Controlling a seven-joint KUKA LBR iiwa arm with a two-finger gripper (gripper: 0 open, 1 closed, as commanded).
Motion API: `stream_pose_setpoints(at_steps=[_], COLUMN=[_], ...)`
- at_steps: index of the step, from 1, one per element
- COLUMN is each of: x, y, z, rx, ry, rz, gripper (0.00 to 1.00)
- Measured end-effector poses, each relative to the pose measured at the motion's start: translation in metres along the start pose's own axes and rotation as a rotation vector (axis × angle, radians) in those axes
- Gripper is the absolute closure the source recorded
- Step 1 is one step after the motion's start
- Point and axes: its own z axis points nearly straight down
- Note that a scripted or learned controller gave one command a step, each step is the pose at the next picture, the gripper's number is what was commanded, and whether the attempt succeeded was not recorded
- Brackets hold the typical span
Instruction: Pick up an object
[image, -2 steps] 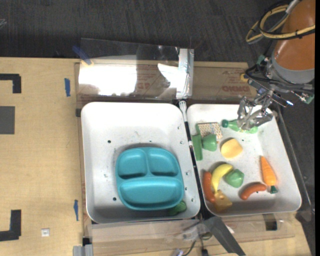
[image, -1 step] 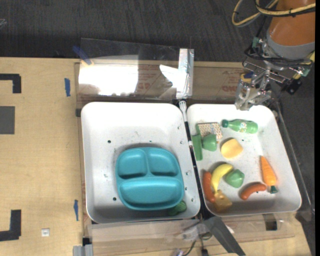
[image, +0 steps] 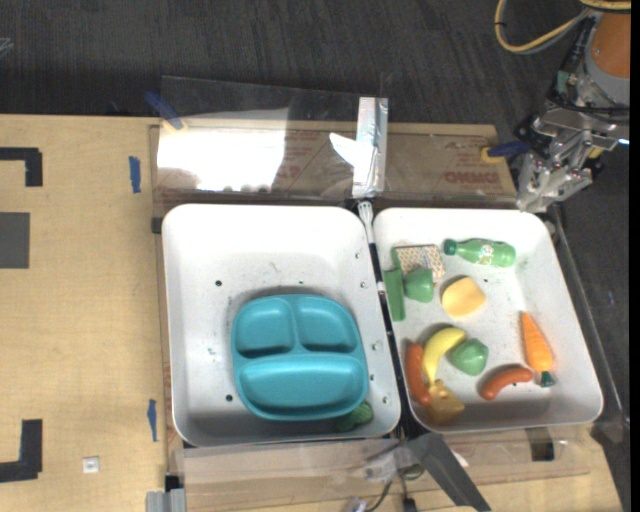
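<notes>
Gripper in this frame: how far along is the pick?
Nothing looks done yet. The gripper sits above the right bin's far corner, outside its rim, with nothing visibly between its fingers. The bottle, carrot and banana all lie in the bin. Reaching, grasping and lifting remain.

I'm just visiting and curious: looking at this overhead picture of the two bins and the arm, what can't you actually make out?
- Gripper, camera view: small and dark against the floor beyond the right bin; its state is unreadable.
- Arm: cut off by the top right corner.
- Green item in the left bin: mostly hidden under the teal tray.
- Patterned piece: too small to identify.
</notes>
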Motion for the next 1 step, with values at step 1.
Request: stream_pose_setpoints(at_steps=[1], x=[0.0001], y=[0.0007], z=[0.0334], rx=[-0.008], ry=[-0.001], rz=[-0.087], gripper=[1.00])
